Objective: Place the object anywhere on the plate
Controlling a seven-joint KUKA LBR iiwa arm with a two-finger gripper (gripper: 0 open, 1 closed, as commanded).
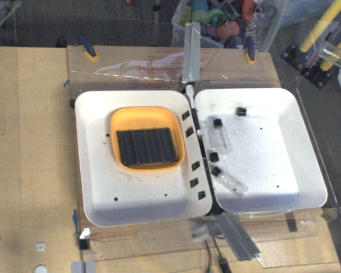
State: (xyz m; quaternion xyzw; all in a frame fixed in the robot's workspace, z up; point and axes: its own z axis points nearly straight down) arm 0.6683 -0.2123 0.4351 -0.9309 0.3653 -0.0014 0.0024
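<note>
Camera view: black ridged block lies flat on the orange plate in the left bin, long axis running left-right; the claw's state cannot be told.

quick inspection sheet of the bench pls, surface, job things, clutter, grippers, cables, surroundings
surface: wooden bench bearing left bin and right bin, side by side
job's things: orange plate in left bin, dark ridged block lying on it
clutter: two clear tubes with black caps and small black piece in right bin
grippers: nothing seen
cables: black lead at front edge
surroundings: clear tub of coloured toys behind bench
</note>
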